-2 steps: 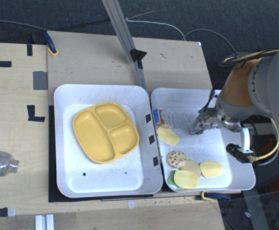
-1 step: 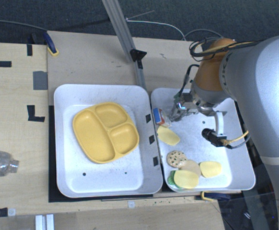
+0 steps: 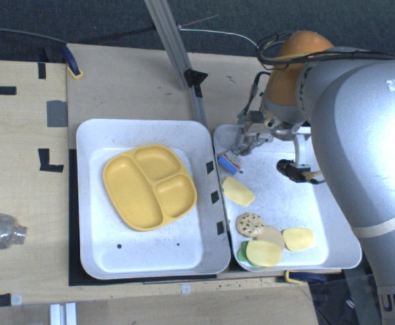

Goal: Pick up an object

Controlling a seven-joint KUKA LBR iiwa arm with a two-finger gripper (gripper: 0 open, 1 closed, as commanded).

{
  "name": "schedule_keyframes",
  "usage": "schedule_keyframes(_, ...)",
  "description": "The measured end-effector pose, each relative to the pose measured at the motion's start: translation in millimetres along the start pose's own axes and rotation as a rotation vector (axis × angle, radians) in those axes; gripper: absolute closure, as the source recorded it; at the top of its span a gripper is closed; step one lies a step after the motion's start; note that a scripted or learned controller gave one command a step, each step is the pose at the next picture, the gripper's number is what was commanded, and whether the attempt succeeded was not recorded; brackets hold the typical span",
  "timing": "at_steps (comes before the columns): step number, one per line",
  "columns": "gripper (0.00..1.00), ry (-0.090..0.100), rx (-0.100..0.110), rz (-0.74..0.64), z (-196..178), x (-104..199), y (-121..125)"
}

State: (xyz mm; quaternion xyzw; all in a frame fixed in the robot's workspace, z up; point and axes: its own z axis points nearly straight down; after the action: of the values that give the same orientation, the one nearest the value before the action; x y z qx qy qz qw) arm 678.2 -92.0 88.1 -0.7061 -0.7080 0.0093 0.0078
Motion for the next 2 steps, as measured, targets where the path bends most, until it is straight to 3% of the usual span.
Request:
schedule_keyframes(1,1.0,-0.001,-0.021,0.008,0.6,-64.8,-50.3)
schedule_keyframes(2,1.0,0.0,-0.018,-0.004,0.0,-3.0,-6.7)
